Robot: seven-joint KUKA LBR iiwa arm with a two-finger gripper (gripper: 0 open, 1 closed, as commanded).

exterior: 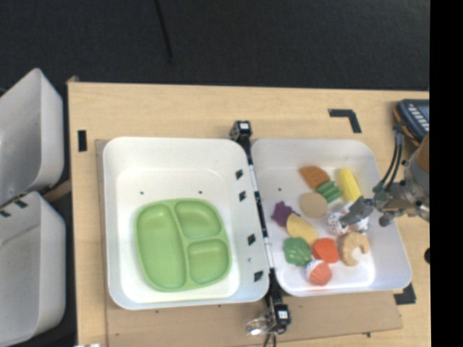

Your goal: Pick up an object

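Camera view puts my gripper (359,214) low over the right bin (387,266), among a tight cluster of toy food. Whether it is open or closed I cannot tell; the tool is dark and small against the clutter, and I see nothing clearly held.

The candidates all lie in that bin: an orange piece (314,175) and a yellow corn cob (349,183) toward the back, a green ridged piece (329,191) and a tan round piece (313,205) beside them, a purple piece (281,212) to the left, a yellow lemon-like piece (302,228), a green broccoli-like piece (296,251), a red-orange piece (325,250), a beige doughnut-like piece (354,246) and a red-and-white piece (318,272) at the front. The left bin (116,194) carries a green divided plate (182,243).

My worry is crowding. The pieces touch or nearly touch, so I judge a close could catch two at once, or nudge a rounded one sideways and come up bare. The gripper also sits near the bin's right wall, which could foul it.
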